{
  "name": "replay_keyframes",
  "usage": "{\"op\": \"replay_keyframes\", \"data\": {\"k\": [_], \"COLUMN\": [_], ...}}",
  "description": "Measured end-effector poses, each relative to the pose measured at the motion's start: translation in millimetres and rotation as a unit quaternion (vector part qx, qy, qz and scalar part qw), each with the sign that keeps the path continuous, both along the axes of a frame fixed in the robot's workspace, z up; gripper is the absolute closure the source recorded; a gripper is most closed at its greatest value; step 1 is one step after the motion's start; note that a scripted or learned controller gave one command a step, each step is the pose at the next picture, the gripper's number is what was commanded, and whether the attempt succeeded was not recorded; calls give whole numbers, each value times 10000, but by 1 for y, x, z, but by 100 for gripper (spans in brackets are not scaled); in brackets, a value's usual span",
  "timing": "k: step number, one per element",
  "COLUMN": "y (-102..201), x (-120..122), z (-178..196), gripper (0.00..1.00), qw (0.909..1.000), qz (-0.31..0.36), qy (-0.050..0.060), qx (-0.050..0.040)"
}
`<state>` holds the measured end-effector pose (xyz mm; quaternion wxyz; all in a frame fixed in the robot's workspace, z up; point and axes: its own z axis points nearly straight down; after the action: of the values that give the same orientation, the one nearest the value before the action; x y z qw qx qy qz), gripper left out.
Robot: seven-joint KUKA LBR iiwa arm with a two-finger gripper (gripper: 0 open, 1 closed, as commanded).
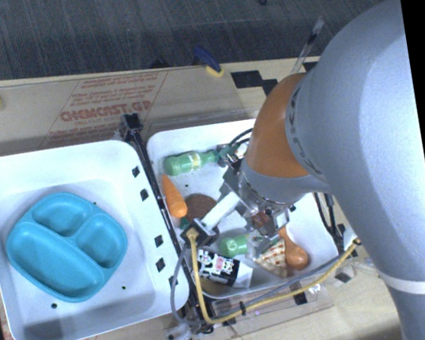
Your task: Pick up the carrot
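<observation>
The carrot [174,197] lies in the right bin [317,224] against its left wall, to the camera's left of the pincer [264,233] and slightly farther from the camera, its long axis running along that wall. Whether the pincer is released or clenched I cannot tell.

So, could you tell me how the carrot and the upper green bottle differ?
The carrot is orange and tapered; the green bottle is green and rounded. The carrot lies along the right bin's left wall, the bottle across its far end. Both lie flat in that bin.
</observation>
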<state>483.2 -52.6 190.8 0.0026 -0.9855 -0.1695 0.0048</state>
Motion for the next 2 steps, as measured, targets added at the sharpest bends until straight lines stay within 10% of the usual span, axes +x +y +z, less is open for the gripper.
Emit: {"op": "replay_keyframes", "data": {"k": [1,2], "y": [15,14], "x": [75,74], "z": [0,0], "gripper": [0,0], "qw": [9987,9987], "qz": [-503,-507], "qy": [-1,6], "qx": [-4,-5]}}
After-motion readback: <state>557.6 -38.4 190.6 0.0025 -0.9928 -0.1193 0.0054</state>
